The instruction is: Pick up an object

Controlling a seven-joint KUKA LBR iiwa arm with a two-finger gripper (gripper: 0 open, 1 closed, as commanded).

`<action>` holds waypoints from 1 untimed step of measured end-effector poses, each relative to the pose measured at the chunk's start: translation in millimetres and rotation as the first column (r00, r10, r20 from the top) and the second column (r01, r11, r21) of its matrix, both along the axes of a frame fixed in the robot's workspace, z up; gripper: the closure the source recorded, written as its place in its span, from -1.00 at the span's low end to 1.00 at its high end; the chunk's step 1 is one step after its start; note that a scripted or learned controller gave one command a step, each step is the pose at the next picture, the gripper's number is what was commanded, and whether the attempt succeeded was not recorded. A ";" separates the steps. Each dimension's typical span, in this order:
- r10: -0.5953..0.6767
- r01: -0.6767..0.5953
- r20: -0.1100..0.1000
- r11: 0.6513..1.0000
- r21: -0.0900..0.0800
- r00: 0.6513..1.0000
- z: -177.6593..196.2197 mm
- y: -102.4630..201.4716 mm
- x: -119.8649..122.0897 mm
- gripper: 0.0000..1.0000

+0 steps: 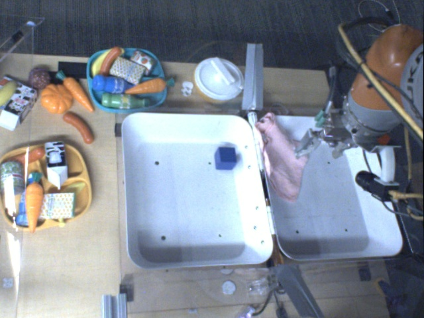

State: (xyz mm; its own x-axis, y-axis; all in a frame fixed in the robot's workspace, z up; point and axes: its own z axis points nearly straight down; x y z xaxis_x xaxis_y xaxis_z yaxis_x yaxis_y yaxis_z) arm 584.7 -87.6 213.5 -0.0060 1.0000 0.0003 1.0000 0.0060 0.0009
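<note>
A pink cloth [281,159] lies crumpled in the right bin [344,237], draped against its left wall near the divider. A small blue cube [226,157] sits in the left bin [179,237], right of its middle. My gripper [322,148] hangs over the upper part of the right bin, just right of the cloth's top. Its fingers [303,146] are spread open with nothing between them. The left fingertip is close to the cloth's right edge.
A grey post [252,78] stands at the back between the bins, with a white round lid [218,78] beside it. Left of the bins are a blue bowl [126,78] and a yellow tray [46,187] of toy food, plus a loose pumpkin, carrot and sausage.
</note>
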 end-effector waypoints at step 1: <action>0.094 -0.094 0.018 0.996 -0.004 0.995 -121.5 -31.9 57.9 -1.00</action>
